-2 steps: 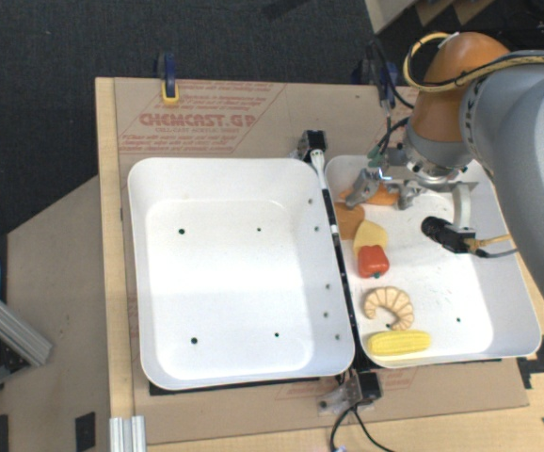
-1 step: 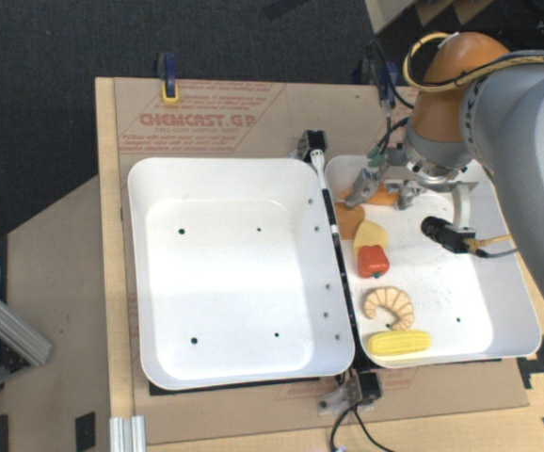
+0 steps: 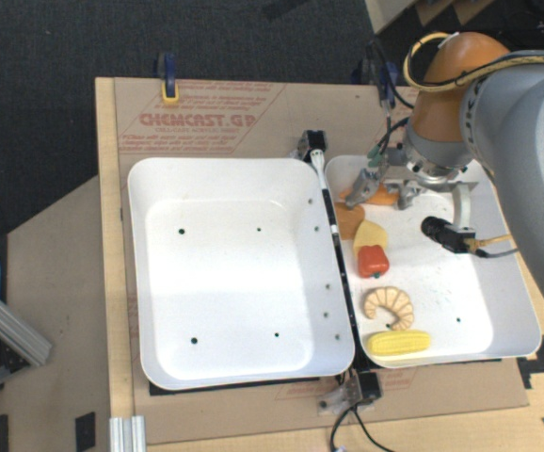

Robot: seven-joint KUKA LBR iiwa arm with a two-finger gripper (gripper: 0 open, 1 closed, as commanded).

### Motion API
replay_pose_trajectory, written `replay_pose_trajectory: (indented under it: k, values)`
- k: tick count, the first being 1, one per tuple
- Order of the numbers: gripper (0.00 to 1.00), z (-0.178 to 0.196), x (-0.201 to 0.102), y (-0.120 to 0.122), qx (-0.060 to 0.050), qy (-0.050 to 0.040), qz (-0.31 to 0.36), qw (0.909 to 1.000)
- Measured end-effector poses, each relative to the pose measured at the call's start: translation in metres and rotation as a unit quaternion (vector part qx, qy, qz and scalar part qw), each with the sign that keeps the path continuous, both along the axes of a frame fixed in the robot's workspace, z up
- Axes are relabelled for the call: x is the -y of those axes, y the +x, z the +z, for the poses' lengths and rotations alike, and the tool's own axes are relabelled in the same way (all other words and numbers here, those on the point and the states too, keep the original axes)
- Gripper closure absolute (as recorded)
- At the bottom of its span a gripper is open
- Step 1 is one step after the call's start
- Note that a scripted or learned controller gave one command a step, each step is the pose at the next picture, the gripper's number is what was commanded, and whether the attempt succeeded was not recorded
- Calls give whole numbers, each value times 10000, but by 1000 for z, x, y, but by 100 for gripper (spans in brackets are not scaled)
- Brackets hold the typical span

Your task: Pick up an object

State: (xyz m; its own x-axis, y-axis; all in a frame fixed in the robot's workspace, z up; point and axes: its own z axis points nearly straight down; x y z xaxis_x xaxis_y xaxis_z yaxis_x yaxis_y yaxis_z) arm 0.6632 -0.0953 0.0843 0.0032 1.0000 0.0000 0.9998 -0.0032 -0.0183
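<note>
Gripper (image 3: 382,188) low over the orange piece (image 3: 363,194) at the right bin's (image 3: 498,332) far-left corner; jaw state cannot be told. A sound grasp would centre on the piece, clear of the bin wall and yellow block (image 3: 370,234).

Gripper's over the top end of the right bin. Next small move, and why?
Probably a short straight descent. The gripper sits at the far left corner of the right bin, right by the orange piece. The red pepper, croissant and corn lie nearer the camera, so the orange piece looks like the closest target.
</note>
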Motion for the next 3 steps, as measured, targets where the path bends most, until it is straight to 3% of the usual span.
replay_pose_trajectory:
  k: [3]
  values:
    - [0, 0, 1, 0, -2, 22, 2, 10000]
